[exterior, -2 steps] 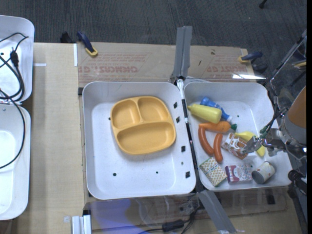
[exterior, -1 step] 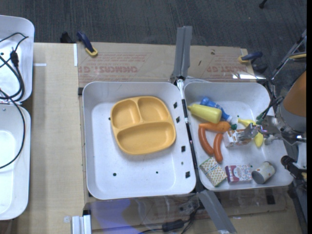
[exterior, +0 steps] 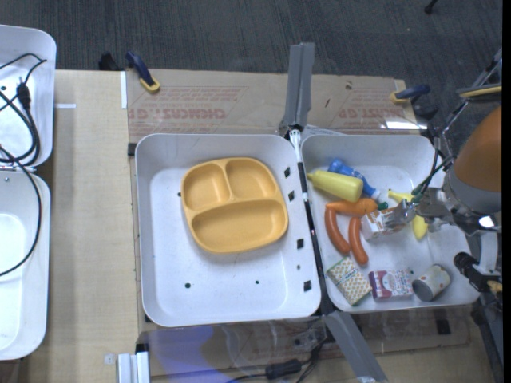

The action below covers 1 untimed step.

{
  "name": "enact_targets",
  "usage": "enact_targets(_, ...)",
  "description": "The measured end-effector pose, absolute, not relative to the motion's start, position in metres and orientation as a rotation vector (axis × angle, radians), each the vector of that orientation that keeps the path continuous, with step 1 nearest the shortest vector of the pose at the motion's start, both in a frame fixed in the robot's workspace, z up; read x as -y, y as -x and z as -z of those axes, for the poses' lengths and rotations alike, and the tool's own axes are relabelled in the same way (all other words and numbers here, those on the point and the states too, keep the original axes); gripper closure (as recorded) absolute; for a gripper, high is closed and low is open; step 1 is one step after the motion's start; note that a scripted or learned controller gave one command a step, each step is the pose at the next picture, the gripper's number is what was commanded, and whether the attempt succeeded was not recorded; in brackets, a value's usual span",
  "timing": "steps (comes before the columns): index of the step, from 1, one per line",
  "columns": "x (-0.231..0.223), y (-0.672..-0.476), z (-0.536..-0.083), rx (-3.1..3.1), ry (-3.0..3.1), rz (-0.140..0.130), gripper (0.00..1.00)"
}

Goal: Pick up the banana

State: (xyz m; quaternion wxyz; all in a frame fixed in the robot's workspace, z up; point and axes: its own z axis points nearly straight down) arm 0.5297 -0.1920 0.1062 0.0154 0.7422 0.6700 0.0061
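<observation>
**Banana crowded at the claw's tip**

Banana (exterior: 419,227) lies in the right bin (exterior: 375,144), toward its right side, partly hidden by the claw (exterior: 402,214) reaching in from the right. Whether the claw is wide, narrow or gripping cannot be told from here. A crinkled wrapper (exterior: 379,224) sits touching the claw's left, with two sausages (exterior: 345,231) and a yellow bottle (exterior: 337,184) just beyond. The likely failure is a grab on the wrapper instead, or a glancing pinch that lets the smooth, curved fruit slide out. The orange plate (exterior: 235,204) in the left bin (exterior: 160,294) stays well apart.
</observation>
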Motion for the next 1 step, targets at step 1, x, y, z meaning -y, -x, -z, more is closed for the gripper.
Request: enact_targets(1,0.1890,-0.5338,-0.1193,-2.089,-2.307,-0.035,1.00)
